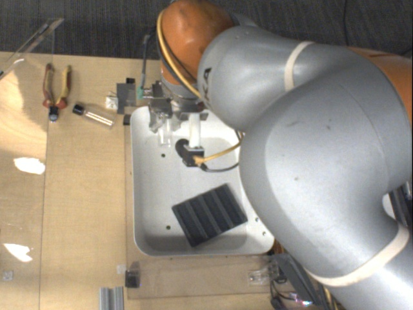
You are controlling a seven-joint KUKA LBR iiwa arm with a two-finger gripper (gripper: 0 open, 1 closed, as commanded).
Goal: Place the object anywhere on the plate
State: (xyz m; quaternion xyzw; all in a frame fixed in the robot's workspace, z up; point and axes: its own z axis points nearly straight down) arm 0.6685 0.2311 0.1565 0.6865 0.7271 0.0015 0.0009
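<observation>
While over the bin (148, 237), arm (310, 141) above ridged black plate (210, 215).

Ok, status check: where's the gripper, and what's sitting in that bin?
Gripper low over the white bin, far end. Dark ribbed plate lies flat, near end. Small black object beside the fingers, grasp unconfirmed. Arm hides the rest.

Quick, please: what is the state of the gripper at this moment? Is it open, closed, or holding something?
Gripper: open, holding nothing; it hangs over the far end of the white bin, above a small black object.
</observation>
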